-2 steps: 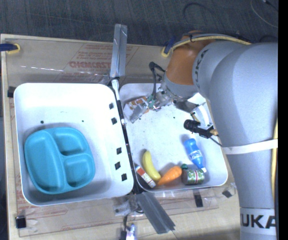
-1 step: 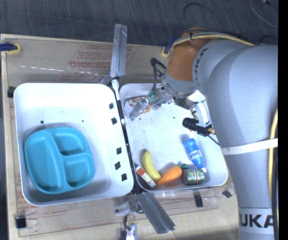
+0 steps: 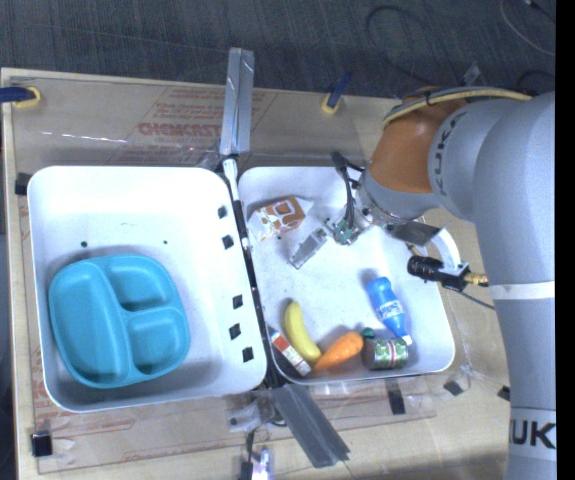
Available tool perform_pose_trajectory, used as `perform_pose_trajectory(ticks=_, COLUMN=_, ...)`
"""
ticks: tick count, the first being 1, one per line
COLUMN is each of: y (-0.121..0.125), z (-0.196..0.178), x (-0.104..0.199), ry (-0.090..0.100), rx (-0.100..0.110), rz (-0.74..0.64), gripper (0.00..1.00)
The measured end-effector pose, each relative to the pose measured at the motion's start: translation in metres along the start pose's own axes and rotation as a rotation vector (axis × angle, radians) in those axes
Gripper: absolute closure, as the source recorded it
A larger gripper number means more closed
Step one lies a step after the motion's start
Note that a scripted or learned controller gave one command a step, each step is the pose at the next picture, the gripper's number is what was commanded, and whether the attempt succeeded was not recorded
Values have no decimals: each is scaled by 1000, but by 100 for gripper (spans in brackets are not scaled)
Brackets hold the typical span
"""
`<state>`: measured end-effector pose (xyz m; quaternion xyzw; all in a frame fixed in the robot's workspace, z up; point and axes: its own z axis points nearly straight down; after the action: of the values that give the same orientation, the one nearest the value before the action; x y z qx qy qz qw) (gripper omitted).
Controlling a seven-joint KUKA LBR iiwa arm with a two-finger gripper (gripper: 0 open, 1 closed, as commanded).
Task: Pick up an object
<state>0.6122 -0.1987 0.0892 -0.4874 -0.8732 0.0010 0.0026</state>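
My gripper (image 3: 319, 240) hangs low over the upper middle of the right bin (image 3: 437, 268), reaching in from the grey arm with its orange band at the upper right. Just left of it lies a white and orange snack packet (image 3: 279, 216). Nothing shows between the gripper's tips. Along the bin's near side lie a yellow banana (image 3: 302, 330), an orange carrot (image 3: 339, 349), a small red and white box (image 3: 288, 352) and a green can (image 3: 387, 353). A blue bottle (image 3: 388, 308) lies towards the right wall.
A light blue divided tray (image 3: 117, 318) sits in the left bin (image 3: 117, 198). A black cable connector (image 3: 437, 270) sticks out by the right bin's right rim. Bare white floor lies in the middle of the right bin, below the gripper.
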Motion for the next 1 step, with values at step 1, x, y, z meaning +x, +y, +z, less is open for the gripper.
perform_pose_trajectory(ticks=1, y=-95, z=1, x=44, ry=1, rx=-1, rz=-95, gripper=0)
